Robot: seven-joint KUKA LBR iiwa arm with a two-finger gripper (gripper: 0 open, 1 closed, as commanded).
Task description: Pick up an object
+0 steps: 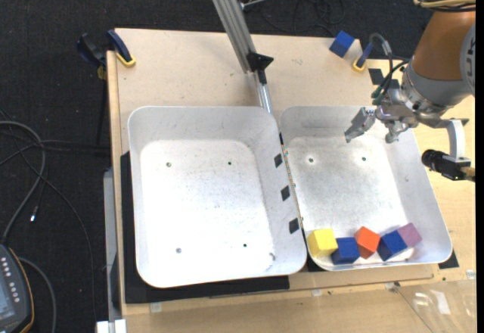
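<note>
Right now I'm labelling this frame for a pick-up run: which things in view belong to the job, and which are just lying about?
Belongs to the job:
- gripper, fingers apart, holding nothing
- right bin
- yellow block
- blue block
- orange block
- second blue block
- purple block

Lying about:
- left bin
- blue block on the bench
- clamps at the bench's far corners

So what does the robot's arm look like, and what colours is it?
The arm is fat and rounded, with a shiny orange band above a grey wrist. A loop of pale cable sits on top of it. At its end is a small grey metal gripper with two thin fingers, and dark wires run along the wrist. A black knob sticks out on a white bracket beside it.
</note>
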